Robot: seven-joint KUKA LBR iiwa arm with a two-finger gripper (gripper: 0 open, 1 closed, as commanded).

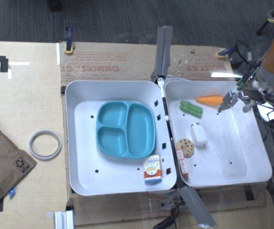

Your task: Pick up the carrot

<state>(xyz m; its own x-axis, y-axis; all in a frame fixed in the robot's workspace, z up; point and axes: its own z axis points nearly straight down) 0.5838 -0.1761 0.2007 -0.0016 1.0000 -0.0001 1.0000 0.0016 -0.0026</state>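
Position: fixed above the table [27, 94]
Facing: down at a slant (both bins [72, 128] in frame)
Distance: moderate

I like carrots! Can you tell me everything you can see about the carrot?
The carrot is small, orange and smooth, probably a plastic toy. It lies flat on the floor of the right bin, near the back wall, lengthwise across the bin, its thinner tip toward the green vegetable just beside it. Whether the two touch is unclear. The gripper hangs close by its thick end, not holding it.
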